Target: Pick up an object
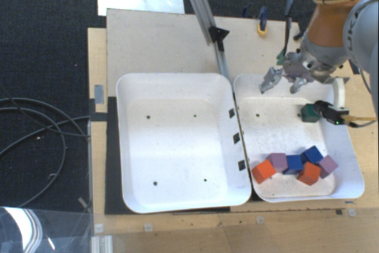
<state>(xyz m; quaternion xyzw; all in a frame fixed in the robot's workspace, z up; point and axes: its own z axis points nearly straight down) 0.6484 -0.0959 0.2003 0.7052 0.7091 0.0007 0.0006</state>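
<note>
Several small blocks lie clustered at the near edge of the right bin (278, 127): an orange block (264, 171), a purple block (277, 161), a blue block (312, 156), a second orange block (308, 174) and a second purple block (327, 166). A dark green block (308, 112) sits apart near the bin's right wall. My gripper (283, 82) hangs above the far edge of the right bin, well away from the cluster. Its two grey fingers (270, 80) are spread apart and hold nothing.
The left bin (172, 145) stands beside the right one, with a dividing rim between them. A slanted metal pole (201, 3) crosses the back of the bench. A yellow clamp (261, 25) sits at the back edge. Cables lie on the floor at the left.
</note>
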